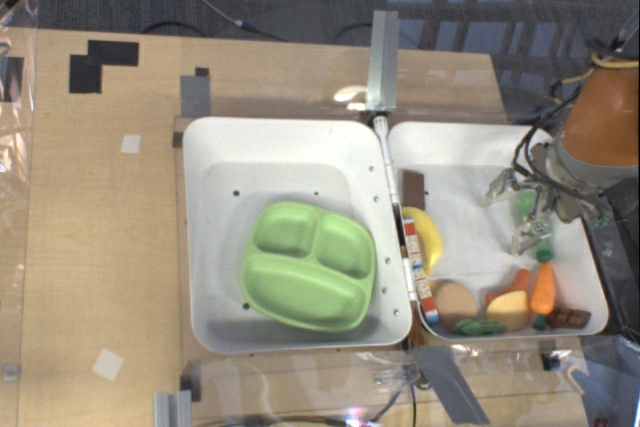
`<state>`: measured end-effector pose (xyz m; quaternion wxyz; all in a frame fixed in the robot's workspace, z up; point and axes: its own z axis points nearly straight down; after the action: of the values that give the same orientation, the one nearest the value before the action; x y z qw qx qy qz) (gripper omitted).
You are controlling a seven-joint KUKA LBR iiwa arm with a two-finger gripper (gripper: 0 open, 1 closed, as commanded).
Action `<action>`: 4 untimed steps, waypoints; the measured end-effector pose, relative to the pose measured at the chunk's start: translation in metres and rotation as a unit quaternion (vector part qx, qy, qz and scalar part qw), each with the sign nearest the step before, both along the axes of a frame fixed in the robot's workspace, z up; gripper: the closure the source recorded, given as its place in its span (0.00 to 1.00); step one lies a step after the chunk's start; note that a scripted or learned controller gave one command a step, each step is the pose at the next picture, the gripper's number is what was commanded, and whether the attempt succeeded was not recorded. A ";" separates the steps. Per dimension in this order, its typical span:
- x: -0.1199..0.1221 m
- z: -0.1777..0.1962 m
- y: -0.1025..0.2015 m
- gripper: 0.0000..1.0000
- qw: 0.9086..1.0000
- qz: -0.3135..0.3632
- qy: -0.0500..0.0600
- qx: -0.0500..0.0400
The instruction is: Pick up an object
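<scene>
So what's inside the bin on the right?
The right bin holds toy food: a banana, a carrot, a brown egg shape and a green piece. The gripper hangs over it, hiding whatever lies beneath.

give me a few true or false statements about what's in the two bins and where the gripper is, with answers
1. The green divided plate lies in the left bin. True.
2. The banana lies in the left bin. False: it lies in the right bin, near the wall between the bins.
3. The gripper is over the right bin. True.
4. The carrot lies on the green divided plate. False: it lies in the right bin, near the front right corner.
5. The green divided plate has five compartments. False: it has three.
</scene>
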<state>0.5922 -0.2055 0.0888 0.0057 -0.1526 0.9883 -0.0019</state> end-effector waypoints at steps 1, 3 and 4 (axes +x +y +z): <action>-0.006 0.001 0.030 0.00 0.996 0.093 -0.001 -0.001; 0.007 0.000 0.014 0.00 0.994 0.111 0.000 -0.001; 0.015 0.000 0.001 0.00 0.989 0.150 0.000 -0.001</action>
<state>0.6074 -0.2049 0.0888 0.0056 -0.2994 0.9541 -0.0025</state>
